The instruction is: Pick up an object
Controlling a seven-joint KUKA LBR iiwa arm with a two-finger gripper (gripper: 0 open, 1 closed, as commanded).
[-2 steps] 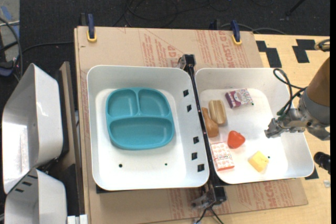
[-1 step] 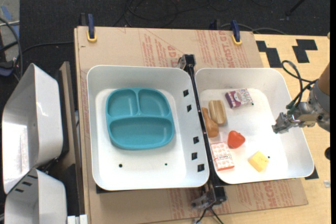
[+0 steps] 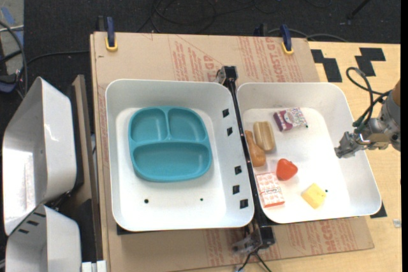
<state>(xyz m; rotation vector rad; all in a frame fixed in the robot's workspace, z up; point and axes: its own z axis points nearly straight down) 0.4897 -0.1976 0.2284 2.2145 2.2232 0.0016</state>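
The right bin (image 3: 331, 99) holds several small objects. A purple packet (image 3: 290, 119) lies near its back. A tan bun-like piece (image 3: 264, 136) rests beside an orange-brown roll (image 3: 254, 149) along the left wall. A red pepper-shaped toy (image 3: 286, 169) sits in the middle, a red and white carton (image 3: 271, 190) lies at the front left, and a yellow block (image 3: 313, 195) at the front. My gripper (image 3: 347, 145) hangs at the bin's right wall, apart from all of them, with the arm reaching in from the right edge.
The left bin (image 3: 121, 200) carries a teal divided plate (image 3: 169, 143). A black divider with clips (image 3: 237, 150) runs between the bins. White tubs (image 3: 38, 143) stand off the bench's left side. Clamps (image 3: 111, 41) hold the back edge of the board.
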